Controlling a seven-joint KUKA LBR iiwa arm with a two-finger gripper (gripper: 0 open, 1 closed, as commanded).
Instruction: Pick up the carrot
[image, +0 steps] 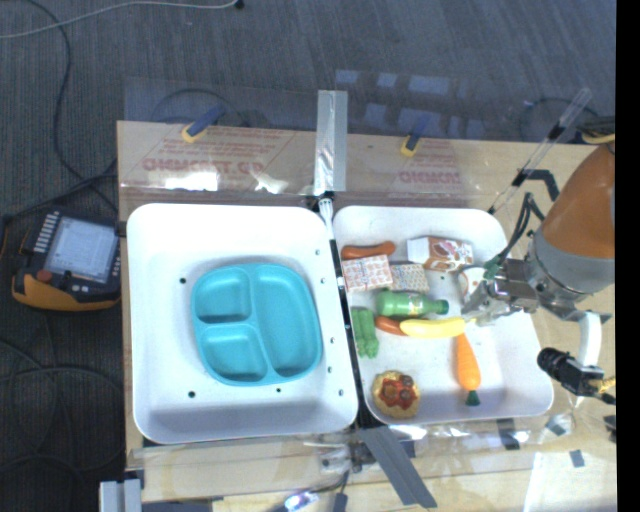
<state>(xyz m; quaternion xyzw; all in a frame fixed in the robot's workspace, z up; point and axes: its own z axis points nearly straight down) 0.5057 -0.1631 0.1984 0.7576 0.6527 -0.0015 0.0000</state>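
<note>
While the gripper (480, 300) is poised over the right bin (520, 400), the carrot (466, 366) is seen just below it, untouched. Its finger state cannot be told.

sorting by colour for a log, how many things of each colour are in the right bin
Orange: 1, the carrot
Yellow: 1, banana
Green: 2, bottle and cucumber
Red or reddish: 2, sausage and pizza
Mixed packets: 2
Total: 8

Carrot (467, 365) orange, green tip. Banana (432, 327) yellow. Bottle (410, 303) green. Tray (256, 322) turquoise. Bins (160, 300) white.
</note>
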